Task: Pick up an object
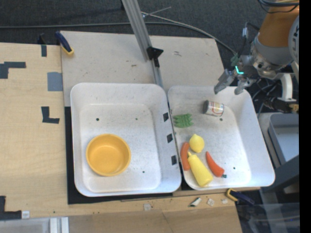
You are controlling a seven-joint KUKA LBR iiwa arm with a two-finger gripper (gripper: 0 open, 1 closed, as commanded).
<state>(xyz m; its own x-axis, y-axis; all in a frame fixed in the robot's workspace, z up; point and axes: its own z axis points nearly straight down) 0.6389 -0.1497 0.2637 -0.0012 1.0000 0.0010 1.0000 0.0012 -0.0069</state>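
My gripper (231, 86) hangs over the far right corner of the right bin (252, 130), its two fingers spread apart with nothing between them. A small silver can (213, 108) lies on its side just below and left of the gripper. Further left in that bin is a green leafy toy (182, 121). Toward the near side lie a yellow lemon (196, 142), a yellow bottle-like piece (199, 170), an orange sausage (184, 156) and a red-orange carrot (214, 164).
The left bin (97, 101) holds a yellow bowl (108, 154) at its near left. A slanted metal pole (141, 33) rises behind the bins. Cables run along the back of the bench.
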